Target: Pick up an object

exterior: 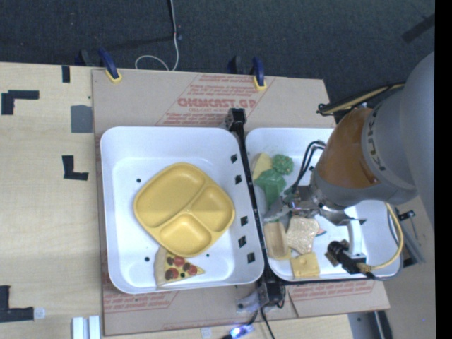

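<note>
Objects for picking lay clustered in the left half of the right bin [367,263]: toy food pieces. Gripper [300,205] was down among them, at about 9 o'clock from the arm's orange band [344,157]; whether it was open, closed or gripping anything could not be told, since the wrist body covered it from above.

Outward from the gripper:
- Speckled tan bread slice [301,236] at 6 o'clock, just beside the gripper.
- Plain tan slab [275,240] at 7 o'clock, touching the bread slice's left edge.
- Yellow cheese-like block [306,265] at 6 o'clock, farther down, just below the bread slice near the bin's lower rim.
- Green leafy toy [270,183] at 10 o'clock, near the gripper.
- Green broccoli-like piece [282,164] at 11 o'clock, touching the leafy toy.
- Pale yellow piece [261,164] at 10 o'clock, against the divider side of the bin.

Left bin [116,189], well apart at 9 o'clock, held a yellow three-compartment plate [183,208], tilted. Toy pizza slice [176,268] lay at the plate's 6 o'clock, partly tucked under its rim.

Both bins sat on a cardboard sheet [212,101] clamped to the bench.
</note>
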### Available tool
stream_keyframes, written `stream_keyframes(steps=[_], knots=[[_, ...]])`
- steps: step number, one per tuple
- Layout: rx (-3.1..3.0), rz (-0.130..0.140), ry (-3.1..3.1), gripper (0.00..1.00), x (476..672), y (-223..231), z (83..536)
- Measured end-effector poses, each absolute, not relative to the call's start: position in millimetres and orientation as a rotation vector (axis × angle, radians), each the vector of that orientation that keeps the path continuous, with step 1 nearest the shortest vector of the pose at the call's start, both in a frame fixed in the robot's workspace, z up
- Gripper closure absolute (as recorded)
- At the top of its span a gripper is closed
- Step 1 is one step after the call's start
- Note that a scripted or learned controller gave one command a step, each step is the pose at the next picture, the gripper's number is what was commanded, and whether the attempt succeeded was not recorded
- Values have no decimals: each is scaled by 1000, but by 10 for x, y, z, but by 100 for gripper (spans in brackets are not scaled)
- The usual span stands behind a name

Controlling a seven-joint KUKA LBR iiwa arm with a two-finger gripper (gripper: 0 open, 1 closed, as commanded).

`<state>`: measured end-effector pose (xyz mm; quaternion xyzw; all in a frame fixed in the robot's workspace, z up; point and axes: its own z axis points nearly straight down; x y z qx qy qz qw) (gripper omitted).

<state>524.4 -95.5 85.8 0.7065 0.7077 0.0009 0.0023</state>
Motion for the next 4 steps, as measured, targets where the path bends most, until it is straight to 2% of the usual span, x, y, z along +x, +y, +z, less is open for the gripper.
stream_keyframes(steps=[1, 2, 3, 4], knots=[[2222, -2, 2223, 0, 5688, -984, 849], [2217, 2, 2220, 0, 5268, -956, 858], [2223, -3, 2223, 0, 5567, -944, 848], [2217, 2, 2221, 0, 5273, -974, 857]])
